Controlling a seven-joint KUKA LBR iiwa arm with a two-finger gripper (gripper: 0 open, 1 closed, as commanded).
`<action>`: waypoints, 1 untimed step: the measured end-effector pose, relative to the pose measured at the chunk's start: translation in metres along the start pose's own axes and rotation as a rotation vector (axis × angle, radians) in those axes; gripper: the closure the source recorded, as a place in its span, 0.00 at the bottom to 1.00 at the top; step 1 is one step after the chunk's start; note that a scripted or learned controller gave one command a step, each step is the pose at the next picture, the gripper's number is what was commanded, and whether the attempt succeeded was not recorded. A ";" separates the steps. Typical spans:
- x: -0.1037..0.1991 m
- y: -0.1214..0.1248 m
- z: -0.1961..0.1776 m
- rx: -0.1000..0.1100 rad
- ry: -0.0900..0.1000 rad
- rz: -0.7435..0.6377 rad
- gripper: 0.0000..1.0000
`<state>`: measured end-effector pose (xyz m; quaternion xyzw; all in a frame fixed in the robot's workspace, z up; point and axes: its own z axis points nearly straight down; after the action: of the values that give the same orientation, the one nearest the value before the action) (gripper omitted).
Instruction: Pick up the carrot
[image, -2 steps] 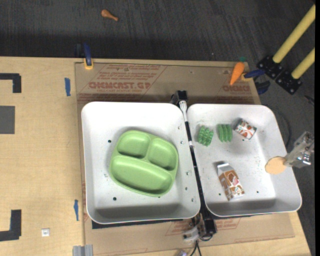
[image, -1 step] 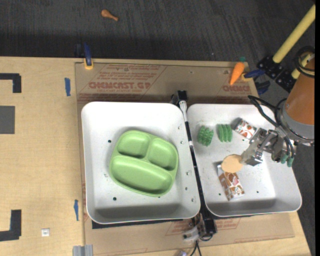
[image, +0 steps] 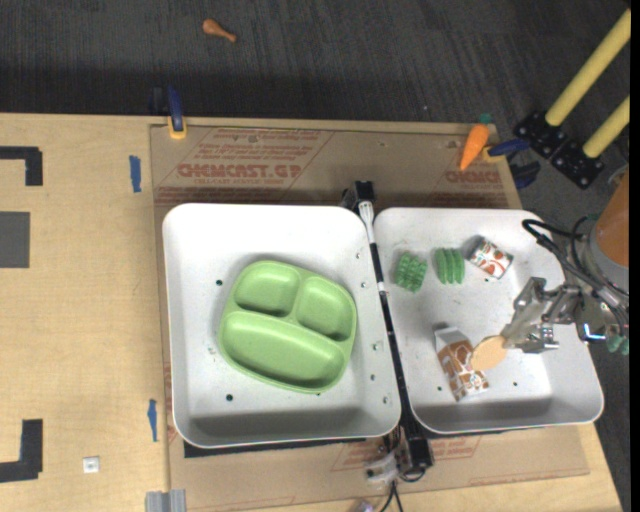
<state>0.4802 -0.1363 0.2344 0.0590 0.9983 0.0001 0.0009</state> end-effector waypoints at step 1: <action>-0.047 -0.029 0.003 0.001 -0.005 -0.250 1.00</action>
<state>0.5232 -0.1708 0.2311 -0.0659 0.9978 -0.0004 0.0035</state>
